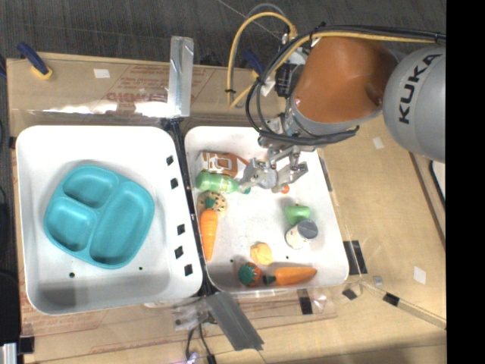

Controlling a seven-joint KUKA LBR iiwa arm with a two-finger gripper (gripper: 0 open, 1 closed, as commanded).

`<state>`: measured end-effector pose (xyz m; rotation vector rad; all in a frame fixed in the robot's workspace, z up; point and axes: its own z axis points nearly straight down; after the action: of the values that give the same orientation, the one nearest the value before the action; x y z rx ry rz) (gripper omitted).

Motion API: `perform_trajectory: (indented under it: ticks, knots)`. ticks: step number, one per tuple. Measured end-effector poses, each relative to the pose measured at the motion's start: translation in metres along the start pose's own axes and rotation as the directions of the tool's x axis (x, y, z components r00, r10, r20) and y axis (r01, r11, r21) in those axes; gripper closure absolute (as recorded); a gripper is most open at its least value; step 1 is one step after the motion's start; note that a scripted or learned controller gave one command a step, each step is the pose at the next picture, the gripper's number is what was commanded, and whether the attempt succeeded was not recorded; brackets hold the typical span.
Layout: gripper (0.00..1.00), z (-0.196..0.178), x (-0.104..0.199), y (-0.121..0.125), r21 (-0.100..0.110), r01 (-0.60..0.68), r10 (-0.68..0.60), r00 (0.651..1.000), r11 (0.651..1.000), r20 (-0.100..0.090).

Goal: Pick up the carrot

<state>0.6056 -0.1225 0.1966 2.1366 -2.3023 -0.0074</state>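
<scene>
An orange carrot [208, 233] lies along the left wall of the right bin [326, 203], tip toward the front, its top end under a speckled piece [211, 202]. A second orange carrot [292, 275] with a green top [248, 274] lies across the front of that bin. My gripper [269, 174] hangs over the back middle of the right bin, well above and to the right of the left carrot. Nothing is visibly held between its fingers.
The right bin also holds a green bottle-like item [215, 181], a brown and white box [219, 162], a green piece [297, 213], a small white and grey jar [301, 233] and a yellow lump [261, 253]. A teal divided plate [98, 214] sits in the left bin [45, 287].
</scene>
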Motion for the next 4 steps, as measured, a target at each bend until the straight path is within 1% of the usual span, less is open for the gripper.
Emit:
perform_trajectory:
  ticks: [1,2,3,4]
  knots:
    - [0.0,-0.002,0.0,0.0,0.002,-0.001,0.001,1.0,1.0,0.0]
    - [0.0,0.1,-0.023,0.09,-0.004,-0.119,0.119,0.993,0.993,-0.002]
    - [0.0,0.105,-0.021,0.067,0.004,0.016,-0.016,1.0,1.0,0.0]
    - [0.0,0.105,-0.029,0.059,0.004,0.381,-0.381,0.924,0.924,-0.002]
